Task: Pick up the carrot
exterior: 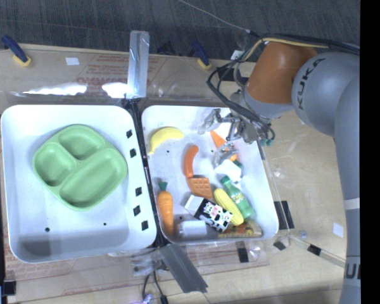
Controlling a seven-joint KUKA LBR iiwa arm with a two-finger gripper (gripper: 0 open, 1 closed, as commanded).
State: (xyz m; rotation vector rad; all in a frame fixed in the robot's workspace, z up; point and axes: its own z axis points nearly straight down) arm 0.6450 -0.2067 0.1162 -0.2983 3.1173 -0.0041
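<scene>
Grey two-finger gripper (231, 133), grip state unclear, hovers at the white right bin's (270, 195) one o'clock; orange plastic carrot (165, 210) lies at seven o'clock, untouched.

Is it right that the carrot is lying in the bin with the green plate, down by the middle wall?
Not quite. The carrot does lie by the middle wall, but in the right bin, with the other toy foods. The green plate sits alone in the left bin. The camera view shows this.
</scene>
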